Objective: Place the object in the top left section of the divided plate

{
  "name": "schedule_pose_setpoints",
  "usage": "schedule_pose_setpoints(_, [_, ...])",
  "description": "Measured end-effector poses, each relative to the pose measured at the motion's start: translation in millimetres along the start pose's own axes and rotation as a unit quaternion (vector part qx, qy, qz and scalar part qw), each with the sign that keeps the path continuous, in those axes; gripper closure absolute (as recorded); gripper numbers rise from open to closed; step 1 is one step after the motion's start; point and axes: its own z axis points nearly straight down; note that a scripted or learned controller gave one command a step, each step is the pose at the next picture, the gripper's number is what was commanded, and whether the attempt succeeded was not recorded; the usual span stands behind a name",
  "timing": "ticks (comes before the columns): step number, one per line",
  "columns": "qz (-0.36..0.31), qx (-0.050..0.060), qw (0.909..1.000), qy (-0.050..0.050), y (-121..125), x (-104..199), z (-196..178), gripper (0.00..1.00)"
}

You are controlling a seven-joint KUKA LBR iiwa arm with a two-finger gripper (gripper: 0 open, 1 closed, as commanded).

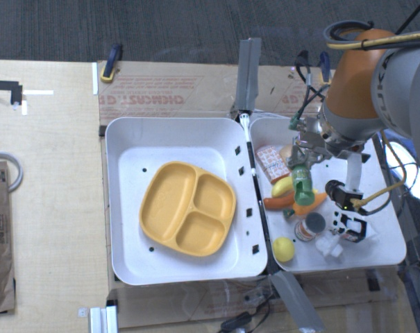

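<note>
In the right bin (383,245), the tool (301,159) hung over a green bottle (303,186) among clutter; whether it gripped anything, I couldn't tell. The yellow divided plate (188,208) in the left bin (126,186) sat bare, everything still to do.

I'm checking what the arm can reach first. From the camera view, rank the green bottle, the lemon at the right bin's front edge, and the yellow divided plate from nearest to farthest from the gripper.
1. Green bottle: right bin, directly under the gripper.
2. Lemon: right bin's front left corner.
3. Yellow divided plate: left bin, across the divider.
</note>
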Motion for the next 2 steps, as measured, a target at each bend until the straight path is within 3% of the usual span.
schedule_pose_setpoints(1, [-0.145,0.000,0.9895,-0.001,-4.4,60.9,-138.8,1.00])
schedule_pose_setpoints(2, [-0.146,0.001,0.9892,-0.003,-2.7,61.1,-144.2,1.00])
